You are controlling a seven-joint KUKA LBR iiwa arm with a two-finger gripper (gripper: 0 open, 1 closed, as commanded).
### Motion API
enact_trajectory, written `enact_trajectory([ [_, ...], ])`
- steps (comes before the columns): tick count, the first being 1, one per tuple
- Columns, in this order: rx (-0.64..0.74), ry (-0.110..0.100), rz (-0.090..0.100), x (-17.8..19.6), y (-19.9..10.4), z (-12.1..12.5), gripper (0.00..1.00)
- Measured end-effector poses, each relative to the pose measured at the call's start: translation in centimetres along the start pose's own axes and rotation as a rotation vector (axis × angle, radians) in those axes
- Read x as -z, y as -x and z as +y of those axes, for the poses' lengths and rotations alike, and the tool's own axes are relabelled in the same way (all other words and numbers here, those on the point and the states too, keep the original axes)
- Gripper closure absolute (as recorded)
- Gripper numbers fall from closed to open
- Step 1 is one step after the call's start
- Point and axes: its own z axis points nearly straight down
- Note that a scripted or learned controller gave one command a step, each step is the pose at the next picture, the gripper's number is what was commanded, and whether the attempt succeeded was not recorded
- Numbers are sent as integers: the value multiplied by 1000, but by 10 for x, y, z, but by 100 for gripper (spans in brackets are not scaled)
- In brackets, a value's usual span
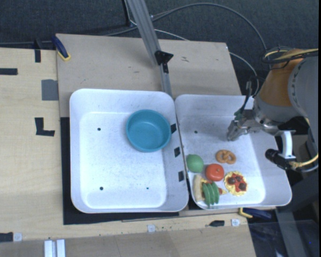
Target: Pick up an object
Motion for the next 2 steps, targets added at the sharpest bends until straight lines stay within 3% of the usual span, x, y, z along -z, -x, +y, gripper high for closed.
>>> enact_trajectory([
  [2,-1,2,0,109,-3,10,100],
])
